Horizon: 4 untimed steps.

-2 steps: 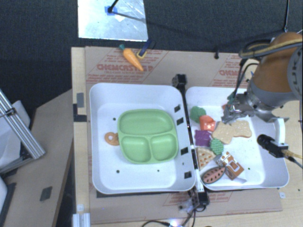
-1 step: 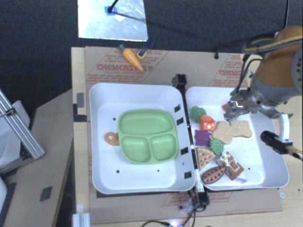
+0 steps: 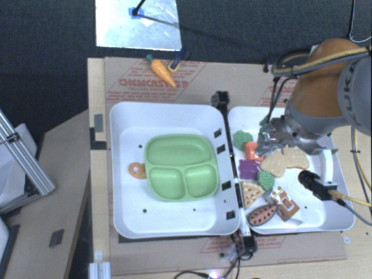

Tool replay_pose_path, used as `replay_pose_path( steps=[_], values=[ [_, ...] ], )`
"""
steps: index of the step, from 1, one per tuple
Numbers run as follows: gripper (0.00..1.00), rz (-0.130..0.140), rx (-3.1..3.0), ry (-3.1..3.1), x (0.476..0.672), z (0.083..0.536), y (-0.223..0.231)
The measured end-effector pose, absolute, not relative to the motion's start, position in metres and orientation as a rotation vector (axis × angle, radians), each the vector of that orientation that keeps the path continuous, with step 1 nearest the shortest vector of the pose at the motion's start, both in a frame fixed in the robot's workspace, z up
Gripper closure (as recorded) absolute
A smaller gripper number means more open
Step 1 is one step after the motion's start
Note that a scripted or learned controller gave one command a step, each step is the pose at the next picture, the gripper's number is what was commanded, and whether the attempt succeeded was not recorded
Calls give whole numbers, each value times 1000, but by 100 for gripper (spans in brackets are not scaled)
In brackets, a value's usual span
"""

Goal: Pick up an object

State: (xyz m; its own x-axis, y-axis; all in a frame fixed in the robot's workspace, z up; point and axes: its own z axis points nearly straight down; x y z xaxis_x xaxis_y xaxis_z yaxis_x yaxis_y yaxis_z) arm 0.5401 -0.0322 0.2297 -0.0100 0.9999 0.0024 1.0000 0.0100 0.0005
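Arm (image 3: 325, 80) hangs over right bin (image 3: 334, 217); gripper (image 3: 268, 138) low by orange piece (image 3: 251, 150) and green piece (image 3: 242, 138). Grip state: cannot tell. Left bin (image 3: 119, 173) holds green divided tray (image 3: 181, 166). Cardboard (image 3: 145, 81) at far side reads "CHEMCAST" in red. Toy carrot (image 3: 161, 72) on it.

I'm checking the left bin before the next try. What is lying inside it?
Inside the left bin lie a green divided plate and, beside its left edge, a small orange pretzel-shaped ring. Whatever might sit under the plate is covered and cannot be seen.
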Motion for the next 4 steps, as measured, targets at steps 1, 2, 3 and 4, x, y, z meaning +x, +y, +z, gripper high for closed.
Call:
replay_pose_path(
  steps=[1, 2, 3, 4],
  values=[
    [100, -1, -2209, -2230, 519, 215, 16],
    [100, -2, -2222, -2223, 522, 229, -2],
    [100, -3, -2216, -2227, 526, 231, 5],
    [100, 0, -2220, -2223, 510, 227, 2]
  ],
)
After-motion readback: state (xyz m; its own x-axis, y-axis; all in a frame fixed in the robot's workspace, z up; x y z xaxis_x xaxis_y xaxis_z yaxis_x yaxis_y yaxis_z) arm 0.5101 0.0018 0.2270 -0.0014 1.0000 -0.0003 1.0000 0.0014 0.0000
